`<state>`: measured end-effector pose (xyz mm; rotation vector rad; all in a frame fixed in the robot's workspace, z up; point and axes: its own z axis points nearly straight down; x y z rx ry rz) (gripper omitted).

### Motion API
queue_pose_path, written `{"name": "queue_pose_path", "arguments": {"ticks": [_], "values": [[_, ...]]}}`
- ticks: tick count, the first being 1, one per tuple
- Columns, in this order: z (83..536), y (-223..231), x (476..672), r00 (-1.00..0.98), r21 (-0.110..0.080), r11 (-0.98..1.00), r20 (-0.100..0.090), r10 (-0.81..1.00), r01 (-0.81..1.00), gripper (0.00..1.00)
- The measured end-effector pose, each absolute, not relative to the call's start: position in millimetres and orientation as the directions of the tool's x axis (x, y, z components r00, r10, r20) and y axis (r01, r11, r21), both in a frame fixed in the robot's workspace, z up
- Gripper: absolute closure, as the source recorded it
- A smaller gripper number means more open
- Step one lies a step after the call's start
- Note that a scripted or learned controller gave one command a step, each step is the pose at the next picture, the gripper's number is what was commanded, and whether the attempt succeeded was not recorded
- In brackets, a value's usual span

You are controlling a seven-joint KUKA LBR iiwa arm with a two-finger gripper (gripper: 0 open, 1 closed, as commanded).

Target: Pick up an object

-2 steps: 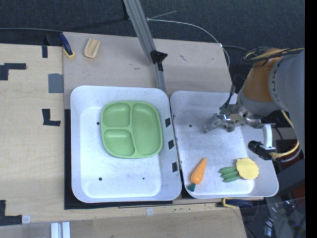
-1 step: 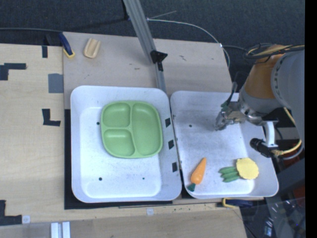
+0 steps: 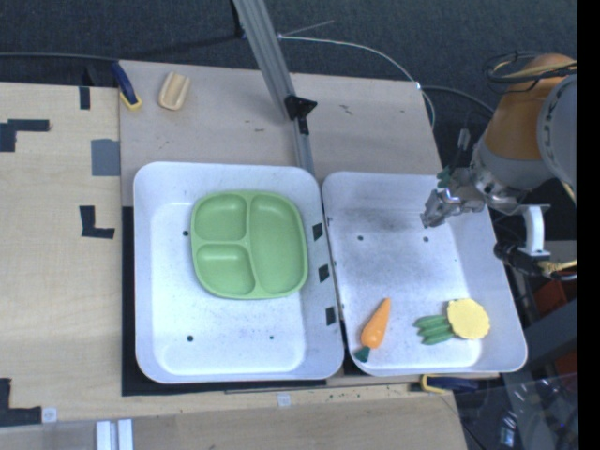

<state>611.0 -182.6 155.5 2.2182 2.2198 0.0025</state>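
Carrot (image 3: 376,322), small and orange with a green stub at the low end, is seen lying tilted near the front edge of the right bin (image 3: 394,251). Beside it, a yellow corn piece (image 3: 468,319) with green leaves is spotted. The end effector (image 3: 435,211) is hung over that bin's far right side, well apart from both; how far it's spread can't be told, nothing is seen held.
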Motion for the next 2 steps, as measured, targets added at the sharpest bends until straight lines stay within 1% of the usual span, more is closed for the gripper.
{"name": "queue_pose_path", "arguments": {"ticks": [1, 2], "values": [[218, -185, 607.6, -0.001, 0.005, 0.001, -0.002, 1.000, 1.000, 1.00], [240, -184, 608.2, -0.001, 0.002, 0.001, 0.000, 1.000, 1.000, 1.00]]}}
